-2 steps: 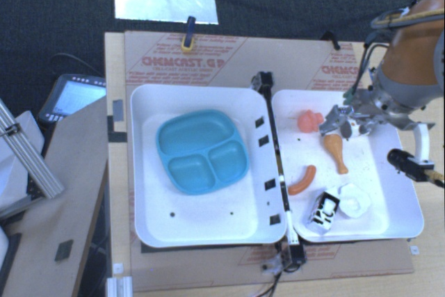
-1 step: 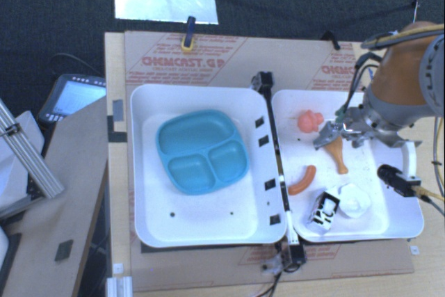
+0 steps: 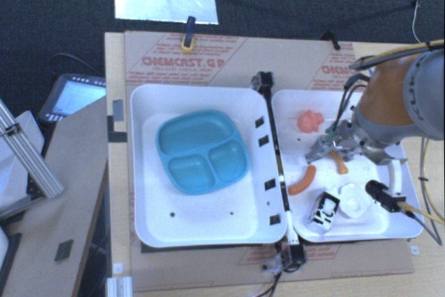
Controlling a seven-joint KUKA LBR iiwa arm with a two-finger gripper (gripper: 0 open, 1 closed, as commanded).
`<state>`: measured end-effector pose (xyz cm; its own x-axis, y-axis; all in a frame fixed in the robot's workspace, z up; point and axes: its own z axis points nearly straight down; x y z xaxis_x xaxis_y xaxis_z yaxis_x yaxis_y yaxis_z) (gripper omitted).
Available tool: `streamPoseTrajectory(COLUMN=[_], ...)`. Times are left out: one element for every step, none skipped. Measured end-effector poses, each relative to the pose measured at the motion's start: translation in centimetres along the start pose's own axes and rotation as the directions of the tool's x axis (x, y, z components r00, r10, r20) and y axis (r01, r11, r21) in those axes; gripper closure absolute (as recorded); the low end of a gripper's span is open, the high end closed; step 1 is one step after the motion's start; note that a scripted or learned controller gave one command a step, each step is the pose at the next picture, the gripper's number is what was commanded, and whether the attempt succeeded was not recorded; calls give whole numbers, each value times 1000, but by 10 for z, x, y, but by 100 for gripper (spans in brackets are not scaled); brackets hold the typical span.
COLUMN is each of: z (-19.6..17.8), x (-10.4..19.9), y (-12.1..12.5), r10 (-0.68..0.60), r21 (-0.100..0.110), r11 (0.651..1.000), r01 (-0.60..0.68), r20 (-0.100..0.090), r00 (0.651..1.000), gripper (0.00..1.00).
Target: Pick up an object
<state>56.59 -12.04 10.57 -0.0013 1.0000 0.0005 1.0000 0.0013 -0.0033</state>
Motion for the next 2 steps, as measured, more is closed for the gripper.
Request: streamPoseTrajectory(z=[17,10], x=[-3,0], y=[3,2], r10=[2,0], r21=[-15,-8], r11=[1000,1000], r01=[-2,0], r20=[8,2], r00=[1000,1000], gripper=[0,100])
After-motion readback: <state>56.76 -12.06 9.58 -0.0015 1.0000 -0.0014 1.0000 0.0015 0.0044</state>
